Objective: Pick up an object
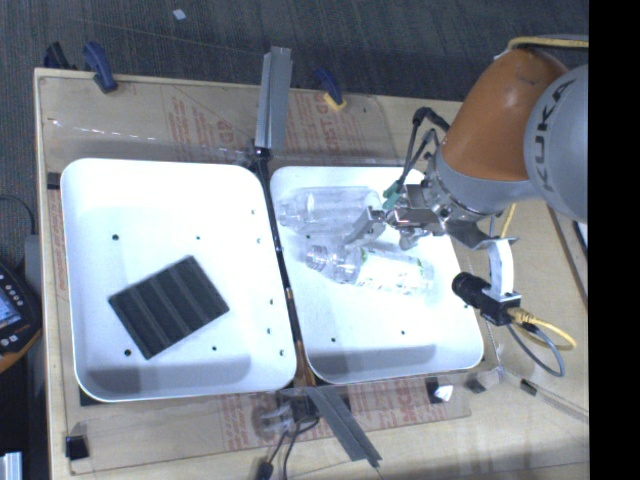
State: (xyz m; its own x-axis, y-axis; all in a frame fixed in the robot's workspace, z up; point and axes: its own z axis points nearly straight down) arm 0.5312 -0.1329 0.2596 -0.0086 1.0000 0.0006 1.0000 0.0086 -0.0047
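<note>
Starting at the left, we are looking at the left bin (90, 198), where a dark ribbed slab (168, 305) is lying flat on the white floor, well apart from the arm and untouched. It is one possible thing to pick, but nothing is reaching toward it.

Moving across the divider (272, 98) to the right bin (400, 353), we are seeing a loose heap of clear plastic items (345, 233), bottles or wrappers as far as we can tell, lying on the bin floor toward its far and middle part. Their outlines are blurring into the white, so we are not counting them.

Further right, the gripper (368, 226) is reaching into this heap from the arm (500, 128), its tip sitting low among the clear pieces. We cannot tell how its pincer is set, and we are seeing nothing clearly lifted off the floor.

So we are judging the task as under way but not done: the approach into the right bin looks made, while a secure grasp and a lift are both left to do.
</note>
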